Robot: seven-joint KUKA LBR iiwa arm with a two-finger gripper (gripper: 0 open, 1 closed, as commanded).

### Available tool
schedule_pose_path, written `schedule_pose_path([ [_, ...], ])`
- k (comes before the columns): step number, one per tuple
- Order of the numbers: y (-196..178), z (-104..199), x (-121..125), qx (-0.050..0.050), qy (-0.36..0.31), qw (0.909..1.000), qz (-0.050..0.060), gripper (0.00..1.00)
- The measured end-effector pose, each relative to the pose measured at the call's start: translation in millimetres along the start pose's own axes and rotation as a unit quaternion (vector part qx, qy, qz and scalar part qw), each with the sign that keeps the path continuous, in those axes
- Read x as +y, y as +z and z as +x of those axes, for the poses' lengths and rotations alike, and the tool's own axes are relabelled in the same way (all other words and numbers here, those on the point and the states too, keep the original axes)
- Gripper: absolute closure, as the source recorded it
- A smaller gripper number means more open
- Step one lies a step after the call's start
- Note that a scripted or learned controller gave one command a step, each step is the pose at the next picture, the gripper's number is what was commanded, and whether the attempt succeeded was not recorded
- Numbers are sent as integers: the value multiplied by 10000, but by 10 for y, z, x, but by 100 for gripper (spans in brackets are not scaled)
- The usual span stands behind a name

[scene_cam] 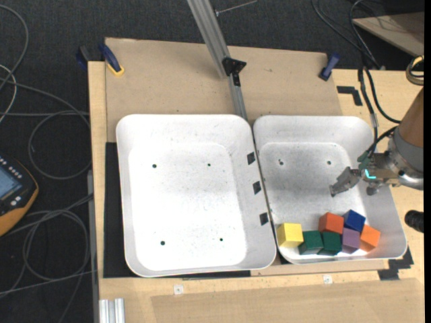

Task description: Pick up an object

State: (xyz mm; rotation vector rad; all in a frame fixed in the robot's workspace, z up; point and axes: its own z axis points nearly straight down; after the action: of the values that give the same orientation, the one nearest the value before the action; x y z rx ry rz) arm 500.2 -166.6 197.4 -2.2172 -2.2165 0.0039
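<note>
On the table [168, 66] sit two white bins. The left bin [135, 133] comes first. The right bin [296, 130] has little blocks bunched at its front edge: yellow [291, 233], green [320, 242], orange [331, 222], purple [351, 238], blue [355, 219]. Above them hangs the claw [358, 182], fingers spread apart, holding nothing.

White speckled bins [182, 130] — blocks yellow [291, 233], green [320, 242], orange [330, 222], blue [354, 219], purple [351, 237].
</note>
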Motion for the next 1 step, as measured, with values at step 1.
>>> schedule_pose_path([
  [1,-22,1,12,-7,-3,10000,-29,0],
])
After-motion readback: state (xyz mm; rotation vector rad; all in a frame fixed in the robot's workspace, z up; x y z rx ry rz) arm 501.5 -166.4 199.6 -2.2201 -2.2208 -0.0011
